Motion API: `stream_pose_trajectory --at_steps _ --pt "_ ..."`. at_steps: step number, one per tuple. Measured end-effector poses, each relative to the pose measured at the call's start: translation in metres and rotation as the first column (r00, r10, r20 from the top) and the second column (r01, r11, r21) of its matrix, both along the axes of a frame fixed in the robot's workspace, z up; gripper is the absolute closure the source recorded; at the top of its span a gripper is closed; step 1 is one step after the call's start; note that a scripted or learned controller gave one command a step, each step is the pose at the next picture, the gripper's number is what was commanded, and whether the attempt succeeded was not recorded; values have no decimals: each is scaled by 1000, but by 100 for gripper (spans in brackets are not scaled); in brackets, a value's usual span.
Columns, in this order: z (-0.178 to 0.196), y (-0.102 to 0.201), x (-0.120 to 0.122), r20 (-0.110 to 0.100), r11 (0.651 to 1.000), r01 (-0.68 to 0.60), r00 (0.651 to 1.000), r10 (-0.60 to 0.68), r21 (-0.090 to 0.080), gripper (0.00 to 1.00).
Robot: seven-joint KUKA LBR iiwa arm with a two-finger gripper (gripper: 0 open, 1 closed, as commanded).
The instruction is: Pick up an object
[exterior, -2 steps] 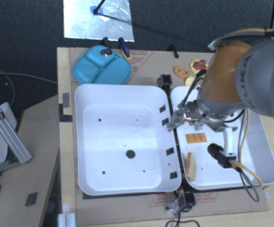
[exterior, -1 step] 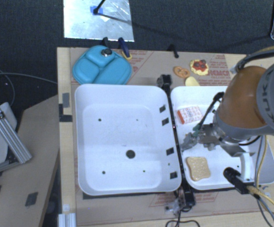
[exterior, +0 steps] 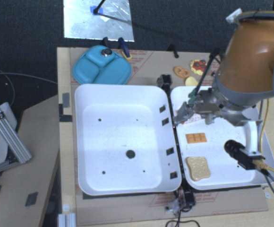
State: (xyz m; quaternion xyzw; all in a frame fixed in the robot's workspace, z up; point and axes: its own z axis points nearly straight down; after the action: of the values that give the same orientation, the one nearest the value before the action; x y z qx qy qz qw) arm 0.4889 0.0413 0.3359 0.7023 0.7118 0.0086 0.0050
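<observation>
In the right bin [exterior: 222, 181] lie an orange waffle-like square [exterior: 196, 138] and a tan slice of toast [exterior: 198, 168], the toast nearer the front edge. The gripper [exterior: 183, 114] hangs low over the bin's back left part, close to the divider between the bins. A small red and white item [exterior: 191, 120] shows just beneath it. The waffle square lies a short way in front of the gripper, apart from it. The grey arm with its orange band [exterior: 255, 46] hides the bin's back right part.
The left bin [exterior: 123, 138] has a small dark round spot [exterior: 130, 154] on its floor. Behind the bins sit a blue divided plate [exterior: 101, 65] and several small toy foods [exterior: 193, 70]. A black fitting [exterior: 237, 152] with cables hangs over the right bin's right side.
</observation>
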Motion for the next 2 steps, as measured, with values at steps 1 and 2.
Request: stream_pose_trajectory --at_steps 1,2 --pt "151 55 3 3 1000 3 1000 -3 2 0" --pt "45 78 -3 -27 1000 6 1000 -6 -6 0"
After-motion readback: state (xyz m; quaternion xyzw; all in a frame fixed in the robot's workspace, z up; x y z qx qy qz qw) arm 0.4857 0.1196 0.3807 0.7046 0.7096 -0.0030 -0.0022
